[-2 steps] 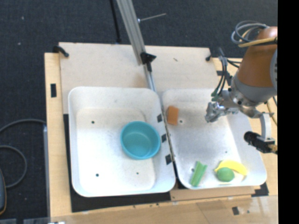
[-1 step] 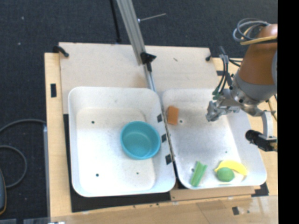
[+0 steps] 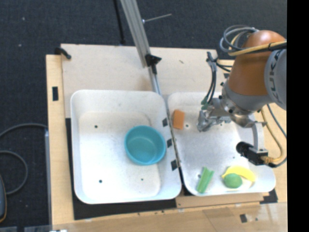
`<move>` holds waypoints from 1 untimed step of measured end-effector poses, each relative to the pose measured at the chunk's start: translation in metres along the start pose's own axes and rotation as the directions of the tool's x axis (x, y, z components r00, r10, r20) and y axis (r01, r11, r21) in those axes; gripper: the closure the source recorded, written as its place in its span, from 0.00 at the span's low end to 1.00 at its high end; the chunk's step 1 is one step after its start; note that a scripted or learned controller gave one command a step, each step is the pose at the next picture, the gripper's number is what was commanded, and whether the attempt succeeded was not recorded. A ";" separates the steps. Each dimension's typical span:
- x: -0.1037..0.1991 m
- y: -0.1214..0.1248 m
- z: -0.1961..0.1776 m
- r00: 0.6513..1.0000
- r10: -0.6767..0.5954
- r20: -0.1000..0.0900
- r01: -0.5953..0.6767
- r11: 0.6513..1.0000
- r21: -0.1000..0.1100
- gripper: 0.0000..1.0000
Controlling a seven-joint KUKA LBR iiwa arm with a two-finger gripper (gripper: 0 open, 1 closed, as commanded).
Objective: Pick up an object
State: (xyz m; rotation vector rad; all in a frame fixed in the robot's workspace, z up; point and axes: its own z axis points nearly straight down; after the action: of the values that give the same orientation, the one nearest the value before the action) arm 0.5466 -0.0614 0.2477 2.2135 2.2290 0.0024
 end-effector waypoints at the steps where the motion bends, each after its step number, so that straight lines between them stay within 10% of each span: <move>1: 0.055 -0.007 -0.009 1.000 -0.002 -0.002 0.002 1.000 -0.001 1.00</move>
State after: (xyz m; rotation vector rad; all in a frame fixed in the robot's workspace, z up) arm 0.5393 -0.0066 0.2566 2.2119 2.2316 0.0049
